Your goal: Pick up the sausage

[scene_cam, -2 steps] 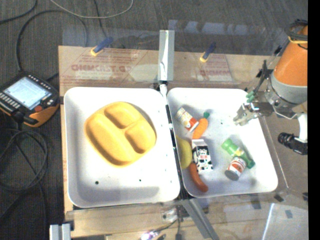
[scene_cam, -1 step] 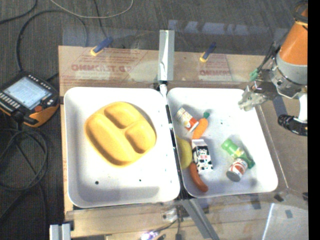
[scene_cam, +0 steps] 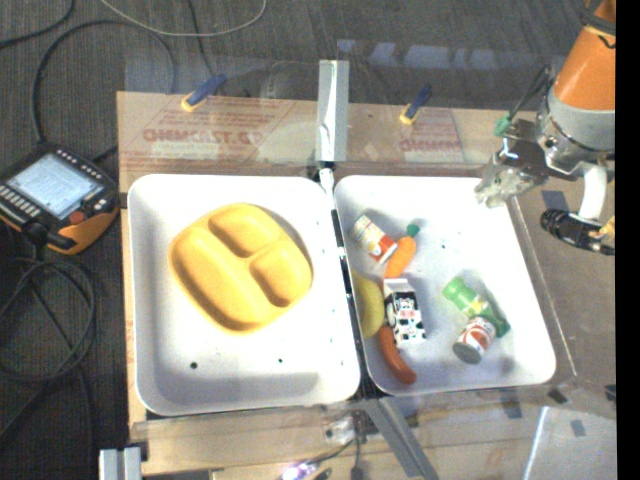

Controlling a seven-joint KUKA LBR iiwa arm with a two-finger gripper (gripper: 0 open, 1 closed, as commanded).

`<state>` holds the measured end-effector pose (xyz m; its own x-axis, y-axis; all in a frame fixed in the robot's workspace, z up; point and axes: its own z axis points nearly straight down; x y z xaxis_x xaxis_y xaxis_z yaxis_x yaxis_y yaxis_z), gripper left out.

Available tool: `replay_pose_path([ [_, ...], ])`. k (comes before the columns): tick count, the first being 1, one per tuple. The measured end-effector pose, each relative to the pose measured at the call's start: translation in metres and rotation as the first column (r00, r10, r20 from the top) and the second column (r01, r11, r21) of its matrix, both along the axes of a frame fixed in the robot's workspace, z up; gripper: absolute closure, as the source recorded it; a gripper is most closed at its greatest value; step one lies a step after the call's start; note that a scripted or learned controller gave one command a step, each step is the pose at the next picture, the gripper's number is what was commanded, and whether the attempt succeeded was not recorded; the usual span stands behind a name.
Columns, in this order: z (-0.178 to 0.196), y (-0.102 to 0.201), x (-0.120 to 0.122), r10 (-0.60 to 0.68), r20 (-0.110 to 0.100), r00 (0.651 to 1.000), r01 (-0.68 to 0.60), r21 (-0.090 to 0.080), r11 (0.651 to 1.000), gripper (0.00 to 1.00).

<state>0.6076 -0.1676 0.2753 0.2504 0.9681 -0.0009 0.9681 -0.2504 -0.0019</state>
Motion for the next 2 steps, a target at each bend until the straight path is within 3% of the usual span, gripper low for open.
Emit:
replay_pose_path([
  [1, 0.0054, 0.0036, 0.0234, -0.198, 0.000, 0.980, 0.198, -0.001, 0.980, 1.00],
  [2, -0.0044, 0.0011, 0.0320, -0.383, -0.001, 0.924, 0.383, -0.002, 0.924, 1.00],
])
